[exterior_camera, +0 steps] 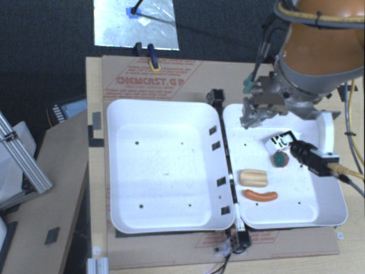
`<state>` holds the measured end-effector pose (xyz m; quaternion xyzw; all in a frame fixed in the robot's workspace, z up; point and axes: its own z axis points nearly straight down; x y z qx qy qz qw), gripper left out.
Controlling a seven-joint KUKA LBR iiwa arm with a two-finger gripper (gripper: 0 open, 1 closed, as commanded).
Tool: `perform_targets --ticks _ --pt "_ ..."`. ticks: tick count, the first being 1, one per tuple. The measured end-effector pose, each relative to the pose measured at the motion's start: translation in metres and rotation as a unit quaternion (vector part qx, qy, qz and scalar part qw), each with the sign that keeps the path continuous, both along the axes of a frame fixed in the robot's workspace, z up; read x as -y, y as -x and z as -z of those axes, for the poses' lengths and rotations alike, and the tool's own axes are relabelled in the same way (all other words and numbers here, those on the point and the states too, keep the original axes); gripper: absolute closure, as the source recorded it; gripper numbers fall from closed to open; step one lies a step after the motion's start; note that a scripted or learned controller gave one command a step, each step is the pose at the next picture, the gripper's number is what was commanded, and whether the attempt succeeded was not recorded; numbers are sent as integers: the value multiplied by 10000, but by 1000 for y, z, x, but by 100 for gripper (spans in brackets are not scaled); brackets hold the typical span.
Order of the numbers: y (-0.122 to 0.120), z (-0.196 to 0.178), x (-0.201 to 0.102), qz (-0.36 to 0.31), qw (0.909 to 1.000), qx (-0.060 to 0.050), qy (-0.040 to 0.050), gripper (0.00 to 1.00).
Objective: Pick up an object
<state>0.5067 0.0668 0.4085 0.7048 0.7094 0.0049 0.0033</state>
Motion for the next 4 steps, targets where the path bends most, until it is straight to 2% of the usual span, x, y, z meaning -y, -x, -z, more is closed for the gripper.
perform_targets --ticks 1,2,3,4 --pt "-28 -18 -55 -11 10000 -27 0 100" --pt "-70 -14 -128 -16 10000 -40 -2 100" --pt "-123 28 -170 -6 10000 -48 6 100" --pt "-122 26 -168 6 10000 -49 8 0"
